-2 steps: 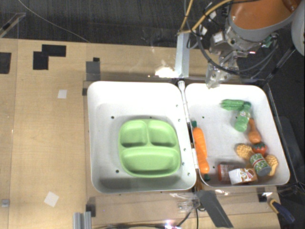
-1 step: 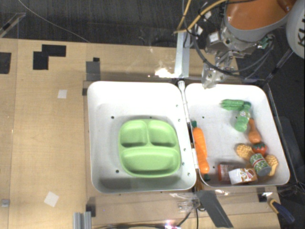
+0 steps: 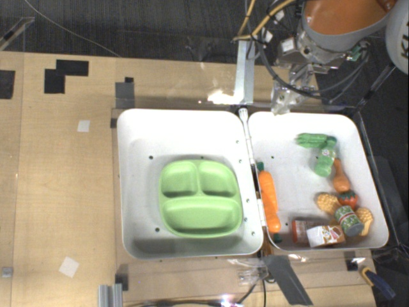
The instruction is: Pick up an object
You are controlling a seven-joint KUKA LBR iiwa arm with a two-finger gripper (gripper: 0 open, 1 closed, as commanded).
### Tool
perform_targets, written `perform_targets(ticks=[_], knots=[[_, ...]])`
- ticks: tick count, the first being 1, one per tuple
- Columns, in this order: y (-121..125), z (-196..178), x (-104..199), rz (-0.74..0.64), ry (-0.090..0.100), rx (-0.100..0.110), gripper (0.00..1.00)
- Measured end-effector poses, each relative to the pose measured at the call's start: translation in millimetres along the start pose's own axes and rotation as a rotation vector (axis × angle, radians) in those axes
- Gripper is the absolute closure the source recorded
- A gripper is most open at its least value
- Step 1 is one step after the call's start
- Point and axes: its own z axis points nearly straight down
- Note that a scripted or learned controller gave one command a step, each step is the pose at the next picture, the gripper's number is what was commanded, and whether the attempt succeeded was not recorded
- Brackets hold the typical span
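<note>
The right bin (image 3: pixel 285 147) holds the loose objects. An orange carrot (image 3: pixel 268 201) lies along its left wall. A green vegetable (image 3: pixel 313 140) and a pale green bottle (image 3: pixel 325 161) lie at the back right, with a small orange piece (image 3: pixel 340 180) just below them. A brown bottle with a white label (image 3: pixel 319 233) lies at the front, beside a small green-labelled can (image 3: pixel 348 219) and yellow waffle-like pieces (image 3: pixel 326 202). My gripper (image 3: pixel 281 100) hangs above the bin's back rim, away from all of them, with nothing seen in it.
The left bin (image 3: pixel 137 147) holds a green divided plate (image 3: pixel 200 197). A metal post (image 3: pixel 243 72) stands behind the wall between the bins. Cables trail from the arm at the upper right. Wooden bench stretches to the left.
</note>
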Motion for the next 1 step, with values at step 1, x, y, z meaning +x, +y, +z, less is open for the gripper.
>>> perform_targets(ticks=[1], knots=[[6.0, 52.4, 66.2, -0.483, 0.004, -0.010, 1.00]])
